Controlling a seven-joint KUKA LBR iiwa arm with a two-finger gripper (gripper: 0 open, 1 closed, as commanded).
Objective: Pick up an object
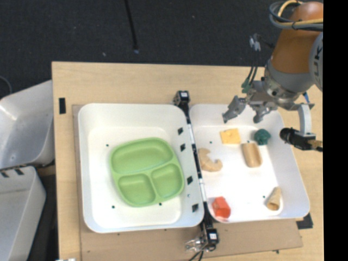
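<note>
I see tool (247, 111) fingers spread, empty, poised above right bin (288, 205) over yellow block (230, 136), likely my pick target.

Loose objects, right bin
You see a yellow block (230, 136), green piece (262, 136), tan cylinder (252, 155), perhaps bread (209, 161), red block (221, 207), cone (273, 199).

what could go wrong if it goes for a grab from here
The tool hangs open above the far end of the right bin, holding nothing. Risks as I judge them:
1. The yellow block and green ball sit near each other, with the tan cylinder just below; a descent between them may nudge one instead of gripping it.
2. The ball looks round and could roll out of the closing tool.
</note>
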